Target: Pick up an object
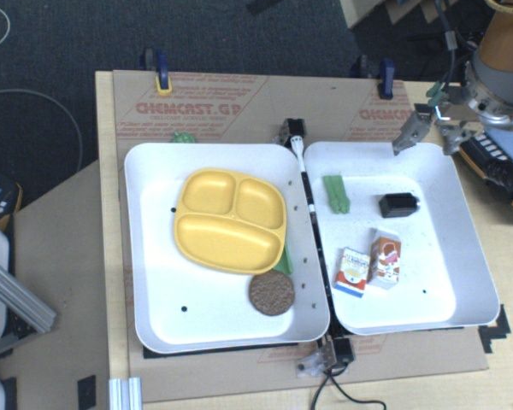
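Camera view: the end effector [427,131] hovers, fingers spread wide and holding nothing, over the right bin's [462,229] far rim. Below lies a black block [398,204]

Bins [427,301]: smooth white plastic, slight sheen. Divided plate [231,220]: glossy yellow plastic. Round disc [272,293]: rough, matt brown. Cartons [370,266]: printed paper. Counter [120,143] covering: matt brown cardboard, red lettering.
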Robot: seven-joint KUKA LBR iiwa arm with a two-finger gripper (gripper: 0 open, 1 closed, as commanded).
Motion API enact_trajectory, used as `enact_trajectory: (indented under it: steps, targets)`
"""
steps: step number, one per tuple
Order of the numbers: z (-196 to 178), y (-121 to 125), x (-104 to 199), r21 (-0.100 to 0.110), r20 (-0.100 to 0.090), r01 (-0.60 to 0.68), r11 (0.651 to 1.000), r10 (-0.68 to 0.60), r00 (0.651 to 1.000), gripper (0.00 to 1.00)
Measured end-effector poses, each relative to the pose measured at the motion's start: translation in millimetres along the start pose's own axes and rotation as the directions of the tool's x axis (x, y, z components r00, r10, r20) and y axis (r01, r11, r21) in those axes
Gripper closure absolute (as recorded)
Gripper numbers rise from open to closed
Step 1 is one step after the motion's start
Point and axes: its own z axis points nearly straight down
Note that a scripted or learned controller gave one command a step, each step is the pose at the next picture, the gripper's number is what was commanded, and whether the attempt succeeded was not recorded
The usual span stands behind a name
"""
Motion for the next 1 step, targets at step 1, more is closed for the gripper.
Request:
enact_trajectory:
  steps: [1]
  targets:
    - [103.3, -52.0, -7.6, 0.014, -0.003, -0.003, 1.000, 0.003, 1.000, 0.00]
